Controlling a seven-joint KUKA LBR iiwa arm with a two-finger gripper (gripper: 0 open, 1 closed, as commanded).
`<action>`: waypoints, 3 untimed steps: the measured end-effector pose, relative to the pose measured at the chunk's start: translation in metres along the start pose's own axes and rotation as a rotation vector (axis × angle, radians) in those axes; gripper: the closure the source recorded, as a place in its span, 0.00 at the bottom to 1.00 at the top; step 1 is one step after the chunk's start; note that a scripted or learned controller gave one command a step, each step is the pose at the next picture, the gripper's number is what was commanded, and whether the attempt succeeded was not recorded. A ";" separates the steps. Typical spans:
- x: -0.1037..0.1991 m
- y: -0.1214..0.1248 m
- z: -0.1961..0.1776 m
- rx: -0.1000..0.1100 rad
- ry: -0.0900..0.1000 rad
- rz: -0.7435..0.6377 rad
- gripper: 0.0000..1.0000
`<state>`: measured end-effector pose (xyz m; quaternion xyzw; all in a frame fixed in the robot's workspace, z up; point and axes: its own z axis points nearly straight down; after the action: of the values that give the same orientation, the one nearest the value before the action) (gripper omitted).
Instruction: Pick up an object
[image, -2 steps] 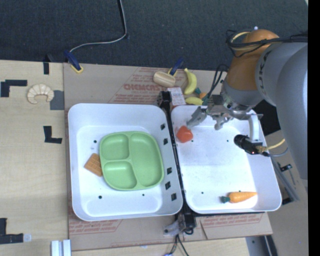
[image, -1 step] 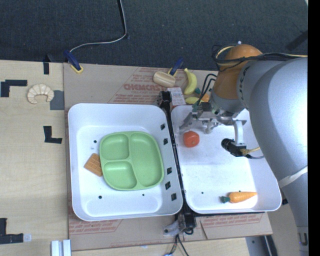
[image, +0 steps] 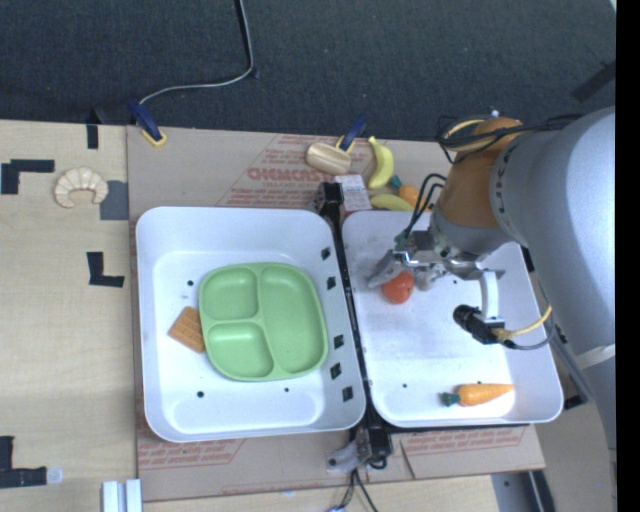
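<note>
So the arm (image: 540, 190) comes in from the right and hangs over the right bin (image: 520, 400), wrist bent down toward the far-left part of that bin. The gripper (image: 402, 270) is sitting right above a small red-orange round thing, looks like a tomato (image: 399, 289), which lies on the bin floor near the divider between the two bins. One grey finger (image: 382, 270) pokes out to the left of the tomato and slants down toward the floor, but the rest of the gripper is tangled up with the wrist hardware from this angle, so I honestly can't tell how wide it's set or whether it's touching the tomato at all.

Other stuff in the right bin: a toy carrot (image: 480, 394) lying flat at the near edge, well apart from the tomato.

The left bin (image: 160, 400) has a green divided plate (image: 264, 321) in the middle, with an orange-brown flat piece (image: 187, 328), maybe a cracker or slice of toast, tucked partly under the plate's left rim.

Outside the bins on the bench (image: 60, 400), past the far edge, there's a banana (image: 381, 165), a tan bread-roll-looking thing (image: 328, 157) just beside it, and a croissant (image: 80, 186) way off to the left by itself.
</note>
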<state>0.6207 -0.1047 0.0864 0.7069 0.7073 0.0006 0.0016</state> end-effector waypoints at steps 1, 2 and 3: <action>0.000 0.001 -0.011 -0.003 -0.001 -0.001 1.00; -0.075 -0.003 -0.089 0.002 -0.002 0.001 1.00; -0.074 -0.003 -0.088 0.004 0.000 0.001 0.00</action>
<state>0.6174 -0.1783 0.1746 0.7071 0.7071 -0.0009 0.0003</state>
